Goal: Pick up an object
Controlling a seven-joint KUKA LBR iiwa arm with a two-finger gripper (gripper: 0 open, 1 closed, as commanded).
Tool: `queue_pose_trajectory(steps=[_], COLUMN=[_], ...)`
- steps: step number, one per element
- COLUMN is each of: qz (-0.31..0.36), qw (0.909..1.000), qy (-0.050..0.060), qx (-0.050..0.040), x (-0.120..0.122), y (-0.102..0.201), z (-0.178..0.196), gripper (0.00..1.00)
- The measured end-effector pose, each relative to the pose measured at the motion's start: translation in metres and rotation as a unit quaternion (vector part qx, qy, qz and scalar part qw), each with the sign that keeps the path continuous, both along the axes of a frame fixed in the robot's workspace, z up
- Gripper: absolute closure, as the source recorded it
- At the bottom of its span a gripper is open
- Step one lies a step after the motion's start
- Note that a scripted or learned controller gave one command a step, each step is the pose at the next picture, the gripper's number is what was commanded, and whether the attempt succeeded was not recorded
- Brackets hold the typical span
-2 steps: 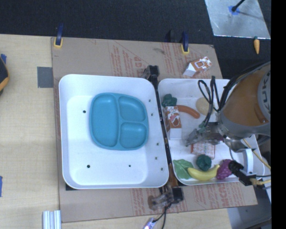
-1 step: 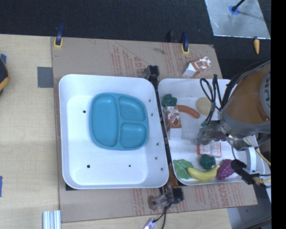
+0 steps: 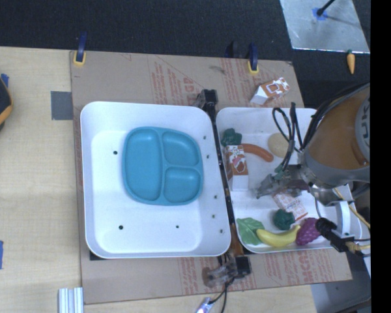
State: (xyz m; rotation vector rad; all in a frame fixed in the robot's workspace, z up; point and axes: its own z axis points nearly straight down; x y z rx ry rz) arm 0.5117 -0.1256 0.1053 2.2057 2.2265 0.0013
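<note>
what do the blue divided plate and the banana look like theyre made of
Blue divided plate: probably moulded plastic, going by its even colour, rounded compartment ridges and soft matte sheen. Banana: likely a plastic or rubber toy, being smooth, uniformly yellow and slightly glossy, though the view leaves it uncertain.

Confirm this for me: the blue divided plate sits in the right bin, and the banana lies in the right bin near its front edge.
Wrong on the plate. In the camera view the blue divided plate sits in the left bin, not the right one. The rest holds: the banana lies in the right bin near its front edge.
</note>
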Motion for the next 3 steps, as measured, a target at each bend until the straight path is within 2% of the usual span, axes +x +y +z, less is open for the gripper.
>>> queue_pose_trajectory(steps=[1, 2, 3], qz=[0.002, 0.002, 0.004], qw=[1.0000, 1.0000, 1.0000], qy=[0.001, 0.000, 0.001], qx=[-0.0009, -0.0009, -0.0019], x=[-0.0001, 0.0000, 0.0000], y=[-0.0009, -0.0008, -0.0016], z=[0.0100, 0.0100, 0.0199], gripper=[1.00, 0.00, 1.00])
